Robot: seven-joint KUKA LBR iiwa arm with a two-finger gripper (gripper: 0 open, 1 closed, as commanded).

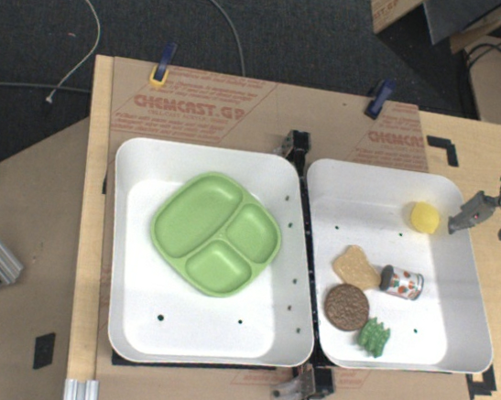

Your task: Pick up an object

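Observation:
The right bin holds several small things: a yellow ball near its far right corner, a tan slice-shaped piece, a small can on its side, a brown round disc and a green toy. My gripper hangs at the bin's far right rim, just right of the yellow ball. Its fingers are spread open with nothing between them.
The left bin holds a light green divided plate. Both bins sit on a cardboard sheet held by blue clips. A black bracket sits between the bins at the back.

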